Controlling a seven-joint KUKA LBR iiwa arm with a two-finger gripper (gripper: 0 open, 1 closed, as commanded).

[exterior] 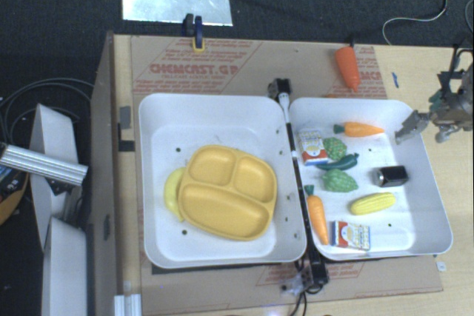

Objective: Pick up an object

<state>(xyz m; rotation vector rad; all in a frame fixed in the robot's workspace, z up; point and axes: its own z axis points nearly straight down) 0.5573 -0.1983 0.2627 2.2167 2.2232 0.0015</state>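
Note:
The right bin (433, 192) holds several toy foods. An orange carrot (360, 129) lies near its far side. A small carton (312, 146), two green vegetables (335, 149) (341, 180) and a dark green pepper (338, 161) sit at the left. A black object (391, 175), a yellow corn cob (372, 203), a second carrot (317, 215) and another carton (349, 234) lie nearer the front. My gripper (424, 135) hangs over the bin's far right corner. It is open with nothing between its fingers, to the right of the carrot and beyond the black object.
The left bin (159, 137) holds a yellow divided tray (226, 191) with a yellow piece (172, 189) tucked under its left edge. An orange object (346, 66) lies on the cardboard beyond the right bin. A clamp (281, 89) sits where the bins meet.

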